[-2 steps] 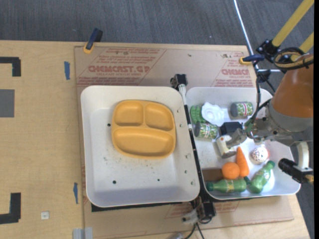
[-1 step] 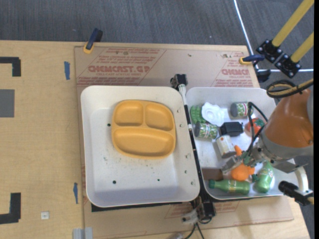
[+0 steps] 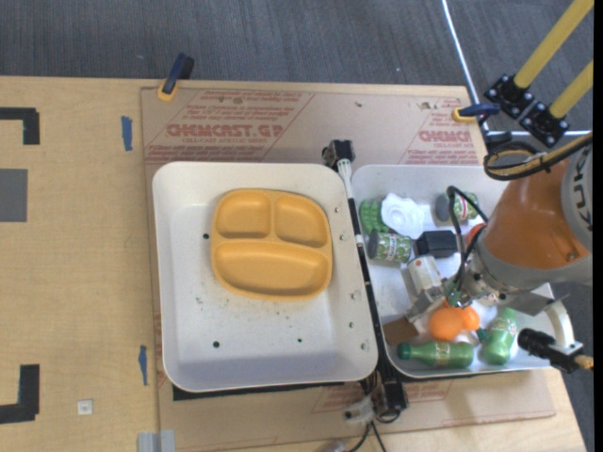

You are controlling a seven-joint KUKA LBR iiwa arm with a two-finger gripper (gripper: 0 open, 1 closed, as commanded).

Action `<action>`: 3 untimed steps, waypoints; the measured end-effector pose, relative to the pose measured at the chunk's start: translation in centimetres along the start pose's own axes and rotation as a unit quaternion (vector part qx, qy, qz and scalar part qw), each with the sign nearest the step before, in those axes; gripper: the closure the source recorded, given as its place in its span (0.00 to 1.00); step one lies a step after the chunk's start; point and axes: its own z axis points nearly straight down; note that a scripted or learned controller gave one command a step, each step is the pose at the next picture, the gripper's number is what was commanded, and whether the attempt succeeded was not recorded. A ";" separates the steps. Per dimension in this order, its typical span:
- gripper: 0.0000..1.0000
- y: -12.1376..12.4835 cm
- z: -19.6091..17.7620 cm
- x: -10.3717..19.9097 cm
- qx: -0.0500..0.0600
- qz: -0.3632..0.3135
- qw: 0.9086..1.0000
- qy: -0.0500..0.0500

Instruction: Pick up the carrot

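The carrot (image 3: 452, 323), a stubby orange piece, lies near the front of the right bin (image 3: 556, 323). It sits between a lying green bottle (image 3: 435, 351) and a small pale bottle (image 3: 424, 273). My gripper (image 3: 460, 298) hangs directly over the carrot's far edge, at or just above it. The grey wrist and the orange band (image 3: 532, 226) hide how the gripper meets the carrot. Nothing shows the carrot lifted off the bin floor.
The right bin is crowded: a green can (image 3: 391, 247), a white crumpled item (image 3: 405, 213), a black block (image 3: 436, 243), and another green item (image 3: 499, 339) right of the carrot. A yellow divided plate (image 3: 273, 241) lies in the left bin (image 3: 188, 328).
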 end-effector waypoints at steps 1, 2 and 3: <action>0.00 -1.6 0.0 0.7 0.000 -0.255 0.967 0.001; 0.00 -0.9 0.0 2.5 0.000 -0.220 0.975 0.001; 0.00 -0.9 0.0 2.5 0.000 -0.220 0.975 0.001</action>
